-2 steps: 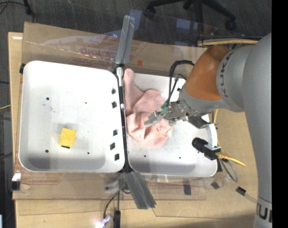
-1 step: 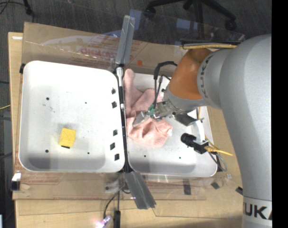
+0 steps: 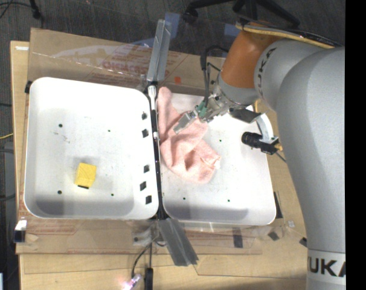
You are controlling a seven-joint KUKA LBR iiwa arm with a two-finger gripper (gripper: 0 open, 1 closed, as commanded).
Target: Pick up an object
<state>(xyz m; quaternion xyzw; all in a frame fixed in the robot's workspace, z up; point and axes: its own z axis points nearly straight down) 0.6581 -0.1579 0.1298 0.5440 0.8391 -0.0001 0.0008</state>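
Pink cloth point(image 3: 186, 147) lies crumpled, perhaps under gripper point(image 3: 192, 118).

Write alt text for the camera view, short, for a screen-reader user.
A grey robot arm reaches from the right into the right bin, its gripper low over a crumpled pink cloth that lies against the divider. The left bin holds a small yellow block near its front left.

One fixed camera looks down at a slant on both bins point(image 3: 86, 89), arm point(image 3: 304, 101) entering from the right.
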